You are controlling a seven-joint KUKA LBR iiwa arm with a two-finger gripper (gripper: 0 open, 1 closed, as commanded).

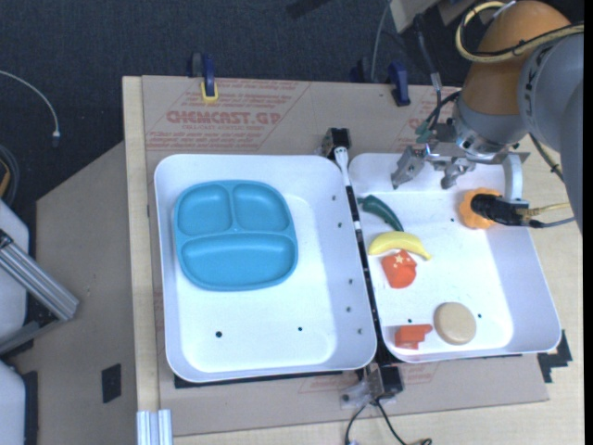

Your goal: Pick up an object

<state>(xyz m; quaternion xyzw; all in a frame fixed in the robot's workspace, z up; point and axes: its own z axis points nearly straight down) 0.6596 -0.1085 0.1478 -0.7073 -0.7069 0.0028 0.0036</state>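
The gripper (428, 171) is seen spread wide and seemingly empty; the banana (399, 244) is found well below it.

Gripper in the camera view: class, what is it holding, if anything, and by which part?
Nothing. The gripper hangs open over the right bin's far edge, with no object between its fingers.

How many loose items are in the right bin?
6: green pepper and banana near the divider, strawberry below, orange block and tan disc at the front, orange partly hidden behind.
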